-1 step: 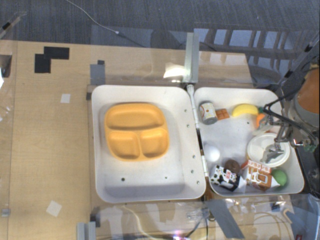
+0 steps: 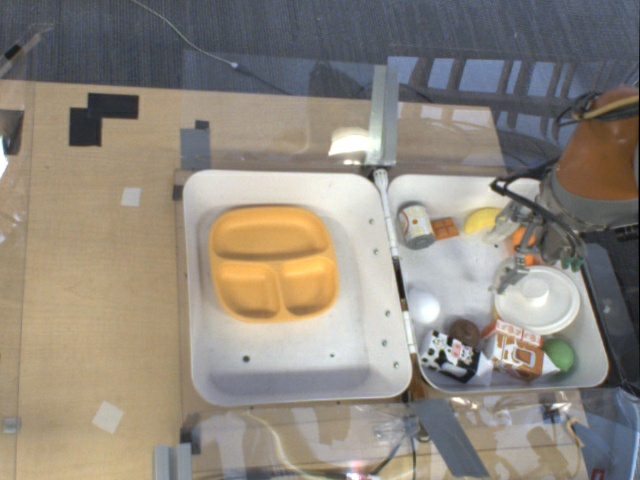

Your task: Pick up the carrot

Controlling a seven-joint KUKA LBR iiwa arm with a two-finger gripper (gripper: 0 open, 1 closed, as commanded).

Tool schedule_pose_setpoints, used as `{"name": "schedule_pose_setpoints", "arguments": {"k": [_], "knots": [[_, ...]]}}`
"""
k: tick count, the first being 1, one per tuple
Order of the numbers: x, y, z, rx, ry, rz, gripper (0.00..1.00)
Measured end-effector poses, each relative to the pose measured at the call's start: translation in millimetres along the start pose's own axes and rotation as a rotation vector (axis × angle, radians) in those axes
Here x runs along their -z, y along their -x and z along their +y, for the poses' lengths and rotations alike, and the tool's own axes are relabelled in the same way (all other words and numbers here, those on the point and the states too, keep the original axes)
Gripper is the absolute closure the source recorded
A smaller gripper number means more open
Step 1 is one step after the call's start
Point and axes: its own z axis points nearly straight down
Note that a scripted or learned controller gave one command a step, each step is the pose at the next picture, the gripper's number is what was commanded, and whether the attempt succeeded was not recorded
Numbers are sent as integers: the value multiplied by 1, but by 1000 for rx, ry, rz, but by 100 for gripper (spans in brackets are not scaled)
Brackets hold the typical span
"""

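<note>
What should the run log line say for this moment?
gripper: low in right bin | carrot: beside gripper, grasp unconfirmed | tray: left bin

orange tray (image 2: 272, 261), white bin (image 2: 200, 298)

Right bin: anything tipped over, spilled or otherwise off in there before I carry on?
The small can in the right bin lies on its side near the divider instead of standing. The rest is a loose jumble, nothing visibly spilled. The carrot is mostly hidden under the gripper, so its state is unclear.
</note>
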Motion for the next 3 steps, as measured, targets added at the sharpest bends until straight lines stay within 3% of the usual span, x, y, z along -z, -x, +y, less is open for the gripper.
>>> {"name": "schedule_pose_setpoints", "arguments": {"k": [1, 2, 3], "knots": [[-34, 25, 27, -80, 0, -8, 0], [-27, -27, 20, -32, -1, -2, 0], [81, -31, 101, -109, 4, -13, 0]]}}
